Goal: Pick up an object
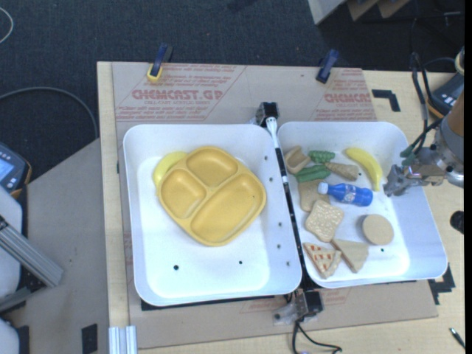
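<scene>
Presently the gripper [396,181] is seen low over the right-hand bin [420,231], near that bin's right wall, with the arm [450,135] reaching in from the right edge of the camera view. Whether anything sits in its grasp cannot be told, and its state is left unjudged. No item is seen caught in it. The nearest candidate is judged to be the banana [366,164], lying just beside the gripper, to its left and slightly farther up the view; its long axis runs at a slant from upper left to lower right, its lower tip pointing toward the gripper. The blue bottle [348,193] is noted a little farther left, lying on its side with its long axis nearly level across the view, white cap end to the left. The round cookie [377,229] rests below and left of the gripper, apart from it. Other food pieces are clustered toward the bin's left half, well apart. A yellow divided tray [212,194] occupies the left bin [147,257]. A short leftward shift is judged sufficient to reach the banana; a grasp across its short width would seem required.
</scene>
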Controlling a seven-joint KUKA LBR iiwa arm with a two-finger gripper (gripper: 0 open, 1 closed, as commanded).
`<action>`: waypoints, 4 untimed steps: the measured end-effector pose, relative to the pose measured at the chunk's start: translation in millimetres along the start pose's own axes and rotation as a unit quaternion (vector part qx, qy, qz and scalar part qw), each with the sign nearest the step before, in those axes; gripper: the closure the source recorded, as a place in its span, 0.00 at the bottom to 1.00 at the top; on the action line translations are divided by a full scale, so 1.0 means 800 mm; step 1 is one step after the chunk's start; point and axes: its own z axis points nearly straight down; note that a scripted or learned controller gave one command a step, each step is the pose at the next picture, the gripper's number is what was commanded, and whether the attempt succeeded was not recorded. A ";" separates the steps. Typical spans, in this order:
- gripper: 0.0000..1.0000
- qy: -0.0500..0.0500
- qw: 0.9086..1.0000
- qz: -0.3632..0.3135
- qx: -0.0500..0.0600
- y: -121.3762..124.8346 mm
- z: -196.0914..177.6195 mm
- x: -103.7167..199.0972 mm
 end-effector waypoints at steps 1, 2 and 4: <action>1.00 0.001 1.000 -0.001 0.000 -0.034 -0.005 0.071; 1.00 0.000 1.000 0.000 0.000 -0.052 -0.015 0.101; 1.00 -0.001 1.000 0.002 0.001 -0.049 0.011 0.093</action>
